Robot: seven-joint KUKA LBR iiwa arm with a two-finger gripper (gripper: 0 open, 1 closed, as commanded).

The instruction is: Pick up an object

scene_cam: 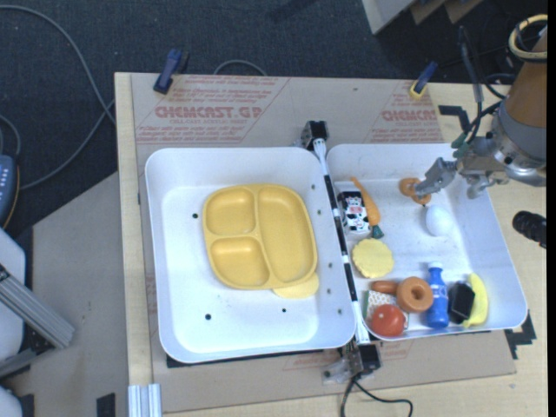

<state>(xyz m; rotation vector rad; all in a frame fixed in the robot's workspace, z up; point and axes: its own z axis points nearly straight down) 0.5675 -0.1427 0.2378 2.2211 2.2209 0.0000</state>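
Observation:
My gripper [454,184] hovers over the back of the right bin [504,259], open, with nothing between its fingers. Its left finger [433,179] is next to a small orange ring-shaped piece [410,186]. A white egg [439,221] lies just in front of the gripper. Further left in that bin are an orange carrot [368,201], a black-and-white toy [352,213] and a yellow disc [372,257]. Along the front lie a red tomato [387,320], a brown donut [414,294], a blue bottle [436,298] and a yellow banana [478,301] with a black piece on it.
In the left bin [174,276] sits a yellow divided plate [259,235]. A raised divider [334,233] separates the two bins. Blue clamps [168,70] hold the board at the back. The arm's orange band and grey wrist [526,120] stand over the right bin's back corner.

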